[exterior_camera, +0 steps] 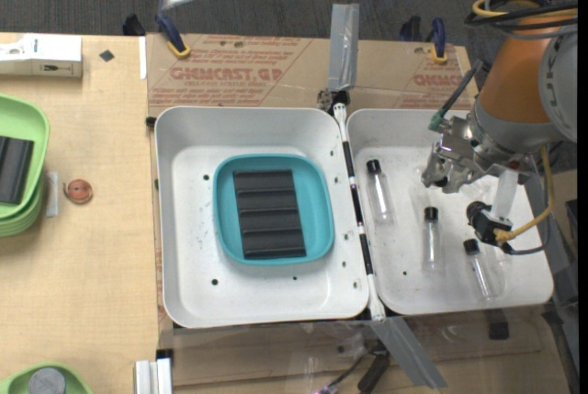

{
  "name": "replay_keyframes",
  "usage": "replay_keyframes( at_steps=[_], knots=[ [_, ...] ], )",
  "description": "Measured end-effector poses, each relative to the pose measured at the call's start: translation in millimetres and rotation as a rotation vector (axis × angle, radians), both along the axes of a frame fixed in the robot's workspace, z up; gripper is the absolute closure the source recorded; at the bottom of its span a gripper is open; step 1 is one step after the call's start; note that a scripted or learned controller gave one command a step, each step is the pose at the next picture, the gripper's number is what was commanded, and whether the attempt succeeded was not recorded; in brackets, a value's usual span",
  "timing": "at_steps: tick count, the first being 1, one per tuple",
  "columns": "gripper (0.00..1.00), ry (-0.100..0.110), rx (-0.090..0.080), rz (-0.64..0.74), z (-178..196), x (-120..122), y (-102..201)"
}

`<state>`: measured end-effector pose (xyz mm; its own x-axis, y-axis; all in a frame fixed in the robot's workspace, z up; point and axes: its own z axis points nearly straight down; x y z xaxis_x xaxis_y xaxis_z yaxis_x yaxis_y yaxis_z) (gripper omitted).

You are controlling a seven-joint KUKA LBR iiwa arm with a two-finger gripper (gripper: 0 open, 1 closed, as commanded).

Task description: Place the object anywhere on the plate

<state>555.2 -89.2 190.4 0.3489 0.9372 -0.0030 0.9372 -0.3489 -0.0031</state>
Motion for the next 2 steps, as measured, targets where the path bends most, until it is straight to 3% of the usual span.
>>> replay_keyframes(
  at_steps=[1,2],
  knots=[
    [1.00,0.000,0.002,0.242,9.1,-17.4,61.1],
    [1.00,0.001,0.002,0.359,-0.2,-37.8,149.8]
  ],
)
